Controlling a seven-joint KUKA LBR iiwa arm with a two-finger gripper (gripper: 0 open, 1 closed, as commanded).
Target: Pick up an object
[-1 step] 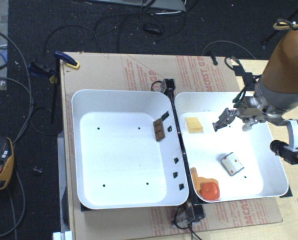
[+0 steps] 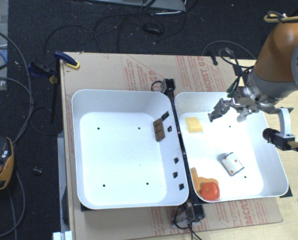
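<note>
Lying on dark speckled carpet, cables are ringing the cardboard-topped table (image 2: 119, 66); spread jaws (image 2: 231, 110) are hovering over glossy white bins (image 2: 84, 149).

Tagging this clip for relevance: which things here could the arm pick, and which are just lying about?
Part of the job:
- pale yellow block, right white bin
- small white-and-grey box, same bin
- orange-red round toy, same bin's near corner
- brown rectangular block, left white bin
- tool, above the right bin

Lying about:
- blue-and-yellow clamp
- black cables
</note>
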